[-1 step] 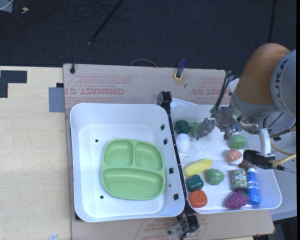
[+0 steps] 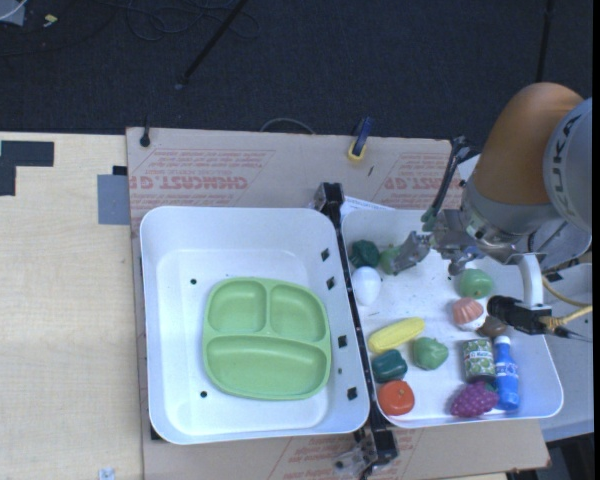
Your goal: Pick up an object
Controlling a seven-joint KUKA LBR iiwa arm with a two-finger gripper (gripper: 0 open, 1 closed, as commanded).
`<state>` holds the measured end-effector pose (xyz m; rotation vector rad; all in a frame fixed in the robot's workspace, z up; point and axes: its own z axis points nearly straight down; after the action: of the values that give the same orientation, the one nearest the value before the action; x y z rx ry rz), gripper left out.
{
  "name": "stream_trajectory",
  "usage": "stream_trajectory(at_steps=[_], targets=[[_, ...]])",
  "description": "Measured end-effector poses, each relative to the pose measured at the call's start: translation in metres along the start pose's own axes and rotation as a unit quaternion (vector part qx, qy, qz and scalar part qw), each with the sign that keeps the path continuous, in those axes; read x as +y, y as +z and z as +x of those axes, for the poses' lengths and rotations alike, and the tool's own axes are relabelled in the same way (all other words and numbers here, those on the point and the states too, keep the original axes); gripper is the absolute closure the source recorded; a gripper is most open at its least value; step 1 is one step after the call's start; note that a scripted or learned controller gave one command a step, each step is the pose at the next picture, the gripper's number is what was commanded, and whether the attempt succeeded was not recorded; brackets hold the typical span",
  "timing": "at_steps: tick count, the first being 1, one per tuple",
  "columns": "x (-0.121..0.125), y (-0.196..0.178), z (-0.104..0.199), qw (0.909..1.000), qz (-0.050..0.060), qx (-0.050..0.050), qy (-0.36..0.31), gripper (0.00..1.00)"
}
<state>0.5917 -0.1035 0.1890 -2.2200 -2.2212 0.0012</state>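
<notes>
- Right white plastic bin (image 2: 550, 393): holds all the loose items.
- Gripper (image 2: 412, 254): low over the bin's far-left corner; whether it is spread or pressed together cannot be told.
- Dark green rounded plastic vegetable (image 2: 364, 254): just beside the gripper, in that same corner; the likeliest target. Judged light, rigid and smooth, so apt to slip; best taken across its widest middle.
- White plastic egg (image 2: 366, 286): against the left wall, just nearer than the green piece; slippery, likely to roll.
- Yellow plastic corn cob (image 2: 396, 334): mid-bin; best gripped across its short axis.
- Blue plastic bottle (image 2: 506, 373): lies near the near-right corner.
- Left white bin (image 2: 170, 258): carries a light green divided plastic plate (image 2: 267, 339), lying flat at its centre.
</notes>
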Motion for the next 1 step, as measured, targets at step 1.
stream_trajectory(at_steps=[1], targets=[[0.0022, 0.0605, -0.0062, 1.0000, 0.004, 0.001, 0.000, 0.00]])
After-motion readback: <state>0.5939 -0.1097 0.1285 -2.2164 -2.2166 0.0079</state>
